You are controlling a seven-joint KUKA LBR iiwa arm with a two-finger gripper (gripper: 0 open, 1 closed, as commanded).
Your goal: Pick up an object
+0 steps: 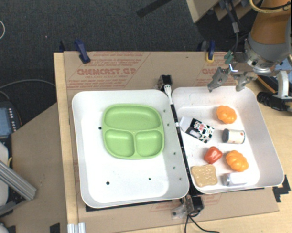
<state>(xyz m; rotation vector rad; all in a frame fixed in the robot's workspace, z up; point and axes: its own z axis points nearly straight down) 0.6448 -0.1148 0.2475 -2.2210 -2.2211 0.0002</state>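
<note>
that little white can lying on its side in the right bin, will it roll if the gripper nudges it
Probably. The can lies on its side on the bin floor, so a sideways nudge could roll it. It looks smooth and rigid, so fingers may slip. The gripper hangs open above the bin's far edge.

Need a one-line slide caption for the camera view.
Open gripper hovers over the right bin of small objects; a green divided plate sits in the left bin.

You're looking at a robot lab bench.
Cardboard sheet (111, 67) clamped under two white bins (85, 154), loose cables (197, 226), dark carpet (28, 27).
</note>
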